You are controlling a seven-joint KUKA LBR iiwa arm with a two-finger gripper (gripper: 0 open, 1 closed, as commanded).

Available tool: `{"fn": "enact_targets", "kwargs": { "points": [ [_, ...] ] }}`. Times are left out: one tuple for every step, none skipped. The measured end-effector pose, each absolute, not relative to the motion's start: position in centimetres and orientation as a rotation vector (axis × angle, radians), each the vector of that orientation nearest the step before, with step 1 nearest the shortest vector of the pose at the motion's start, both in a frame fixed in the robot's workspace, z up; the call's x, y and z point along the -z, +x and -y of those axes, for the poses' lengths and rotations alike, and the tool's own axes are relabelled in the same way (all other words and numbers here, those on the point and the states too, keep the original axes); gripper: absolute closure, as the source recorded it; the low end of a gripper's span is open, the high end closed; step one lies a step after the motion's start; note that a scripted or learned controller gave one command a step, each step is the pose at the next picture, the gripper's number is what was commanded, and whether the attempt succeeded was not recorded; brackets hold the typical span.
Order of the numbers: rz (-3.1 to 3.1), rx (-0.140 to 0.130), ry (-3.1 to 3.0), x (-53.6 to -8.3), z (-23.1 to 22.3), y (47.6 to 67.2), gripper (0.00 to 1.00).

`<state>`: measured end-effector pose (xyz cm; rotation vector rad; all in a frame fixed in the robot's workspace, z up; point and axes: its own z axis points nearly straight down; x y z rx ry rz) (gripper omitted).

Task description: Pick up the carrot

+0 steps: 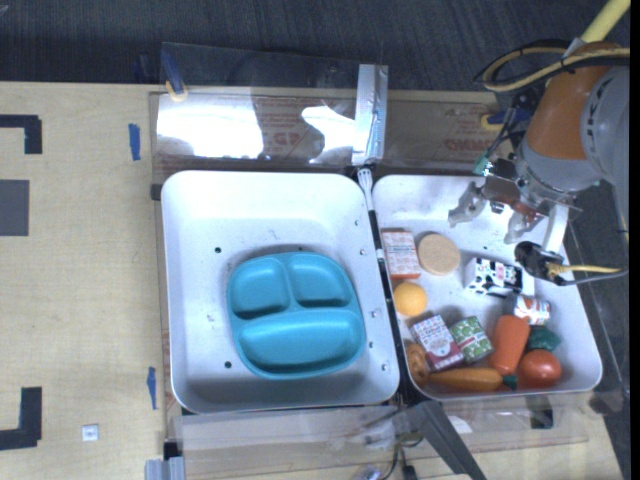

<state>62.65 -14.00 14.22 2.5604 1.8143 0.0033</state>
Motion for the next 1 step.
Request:
{"fn": "enact_targets", "kwargs": {
  "points": [
    [-1.788, 0.001, 2.584, -11.96, 10.79, 66.67, 0.0]
  ]
}}
